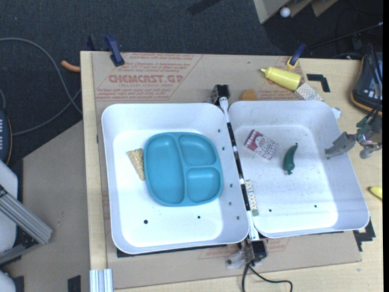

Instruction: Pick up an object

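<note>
Two items mid right bin (340, 215) | end effector (341, 145) at right rim, grip state unclear

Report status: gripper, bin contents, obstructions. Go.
Gripper at right bin's right rim, nothing between fingers. Green pepper and small packet loose in right bin. Blue tray in left bin. Nothing blocking the pepper.

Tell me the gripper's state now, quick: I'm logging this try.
Gripper: cannot be told; it sits at the right bin's right rim, apart from the green pepper.
</note>
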Available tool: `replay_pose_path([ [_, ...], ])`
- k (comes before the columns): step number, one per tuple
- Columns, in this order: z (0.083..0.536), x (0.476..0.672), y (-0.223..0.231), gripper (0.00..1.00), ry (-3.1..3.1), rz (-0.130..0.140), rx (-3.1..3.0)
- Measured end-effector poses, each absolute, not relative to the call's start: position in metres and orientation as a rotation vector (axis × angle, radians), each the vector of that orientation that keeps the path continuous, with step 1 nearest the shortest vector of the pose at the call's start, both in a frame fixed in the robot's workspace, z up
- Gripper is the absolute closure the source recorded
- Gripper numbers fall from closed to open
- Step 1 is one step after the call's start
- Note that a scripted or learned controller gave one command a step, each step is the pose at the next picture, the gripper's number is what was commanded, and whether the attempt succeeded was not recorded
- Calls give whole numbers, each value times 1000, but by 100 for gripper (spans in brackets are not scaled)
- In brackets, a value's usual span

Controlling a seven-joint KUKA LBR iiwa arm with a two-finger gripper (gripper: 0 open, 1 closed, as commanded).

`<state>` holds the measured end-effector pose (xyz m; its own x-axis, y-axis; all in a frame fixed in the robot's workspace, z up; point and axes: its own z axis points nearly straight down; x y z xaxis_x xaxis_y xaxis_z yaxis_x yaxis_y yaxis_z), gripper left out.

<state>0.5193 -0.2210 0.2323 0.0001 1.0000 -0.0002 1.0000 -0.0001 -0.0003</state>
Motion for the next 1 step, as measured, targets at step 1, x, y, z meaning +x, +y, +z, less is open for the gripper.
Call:
replay_pose_path([
  [1,85,573,-187,0,-2223,-2,-2220],
])
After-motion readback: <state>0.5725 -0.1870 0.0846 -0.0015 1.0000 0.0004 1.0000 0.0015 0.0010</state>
